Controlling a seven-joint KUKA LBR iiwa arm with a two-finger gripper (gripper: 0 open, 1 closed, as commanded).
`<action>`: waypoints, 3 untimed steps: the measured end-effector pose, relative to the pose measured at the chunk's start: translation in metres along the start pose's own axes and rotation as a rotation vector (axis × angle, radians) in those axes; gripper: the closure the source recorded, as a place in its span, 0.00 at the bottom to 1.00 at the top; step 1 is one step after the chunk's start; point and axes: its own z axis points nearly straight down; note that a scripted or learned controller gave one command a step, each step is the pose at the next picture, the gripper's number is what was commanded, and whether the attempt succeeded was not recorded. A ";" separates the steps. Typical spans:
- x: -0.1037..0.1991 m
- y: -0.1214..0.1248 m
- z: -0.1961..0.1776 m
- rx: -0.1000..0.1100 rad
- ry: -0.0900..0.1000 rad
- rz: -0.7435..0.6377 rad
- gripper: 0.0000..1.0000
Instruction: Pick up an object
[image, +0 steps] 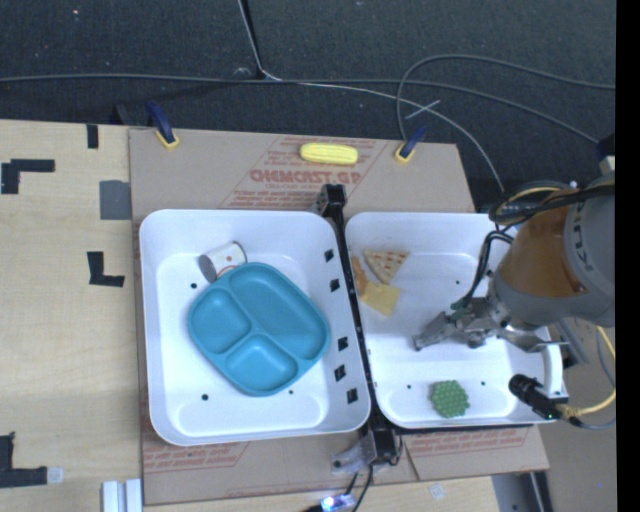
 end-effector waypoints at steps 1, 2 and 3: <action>-0.001 0.001 -0.011 -0.003 -0.003 0.000 1.00; -0.002 0.002 -0.074 -0.005 0.000 0.000 1.00; -0.004 0.001 -0.117 -0.004 0.000 0.000 1.00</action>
